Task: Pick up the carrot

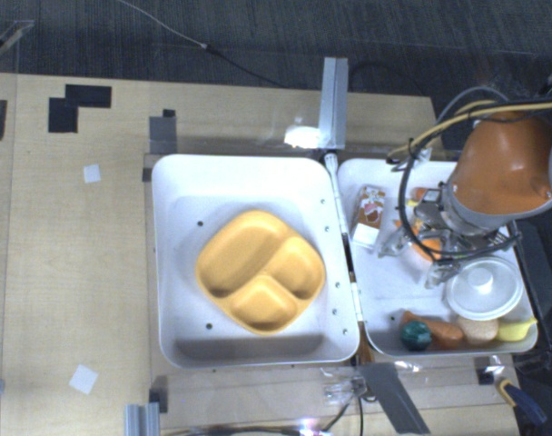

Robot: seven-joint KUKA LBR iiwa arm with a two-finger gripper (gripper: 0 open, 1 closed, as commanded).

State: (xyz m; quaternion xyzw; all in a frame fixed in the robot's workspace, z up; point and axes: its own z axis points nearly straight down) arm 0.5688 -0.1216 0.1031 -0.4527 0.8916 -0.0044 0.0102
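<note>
Bright, even overhead light; glare on the bench (301, 136) (above the bins), soft shadows, slightly blurry overall.

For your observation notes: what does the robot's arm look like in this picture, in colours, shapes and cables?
The arm has a broad, rounded orange band over a grey section. Below sits a round white and grey wrist disc. Black and yellow cables loop along it from the right, and dark metal parts cluster around the gripper.

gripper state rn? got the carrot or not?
Gripper: low over the right bin, state cannot be told. Carrot lies along that bin's near wall, not held.
</note>
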